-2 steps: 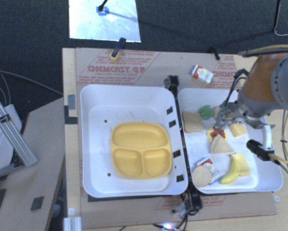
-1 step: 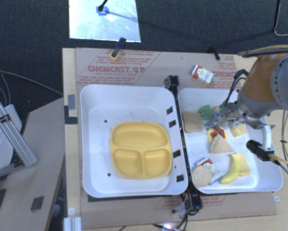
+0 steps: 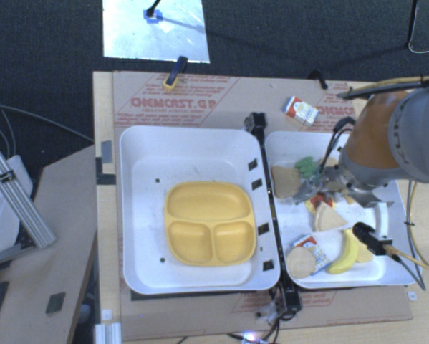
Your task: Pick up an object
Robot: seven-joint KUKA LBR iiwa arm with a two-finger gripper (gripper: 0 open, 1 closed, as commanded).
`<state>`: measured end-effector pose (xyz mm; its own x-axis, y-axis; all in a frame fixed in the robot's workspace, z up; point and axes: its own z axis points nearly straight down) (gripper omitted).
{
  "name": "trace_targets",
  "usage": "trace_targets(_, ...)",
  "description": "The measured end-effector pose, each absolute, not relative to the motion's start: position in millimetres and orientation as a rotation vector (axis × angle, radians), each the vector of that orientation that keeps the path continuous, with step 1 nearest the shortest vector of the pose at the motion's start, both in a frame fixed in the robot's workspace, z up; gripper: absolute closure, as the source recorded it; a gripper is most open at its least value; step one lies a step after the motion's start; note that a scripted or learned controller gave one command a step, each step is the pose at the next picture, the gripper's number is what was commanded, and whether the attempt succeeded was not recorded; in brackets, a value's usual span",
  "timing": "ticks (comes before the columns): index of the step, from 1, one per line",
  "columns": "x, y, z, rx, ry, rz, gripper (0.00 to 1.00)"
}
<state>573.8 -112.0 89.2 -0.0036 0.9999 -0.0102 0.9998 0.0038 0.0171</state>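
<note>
**Arm low over the right bin, nothing lifted yet**

The arm (image 3: 393, 131) comes in from three o'clock and its gripper (image 3: 320, 188) sits low among the toy food in the right bin (image 3: 286, 145). I'd call this the reaching step. I cannot tell how the fingers stand or whether they have hold of anything; the wrist hides them. Closest candidates are a tan slice (image 3: 286, 180) at nine o'clock of the gripper, a green piece (image 3: 307, 165) at eleven, and a pale wedge (image 3: 330, 218) at five. A banana (image 3: 346, 256) lies further toward six. The next move probably calls for closing on one piece, then lifting straight up.

The left bin (image 3: 150, 149) holds a yellow divided tray (image 3: 210, 222). The cardboard (image 3: 221, 95) on the counter reads "CHEMCAST GP". A small red-and-white carton (image 3: 301, 110) lies behind the bins, its print too small to read.
</note>
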Motion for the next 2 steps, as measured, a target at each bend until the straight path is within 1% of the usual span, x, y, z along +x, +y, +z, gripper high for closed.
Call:
trace_targets(1,639.1,-132.0,85.9,2.209,2.223,0.007,0.00)
trace_targets(2,574.7,-92.5,83.8,2.223,2.227,-0.002,0.00)
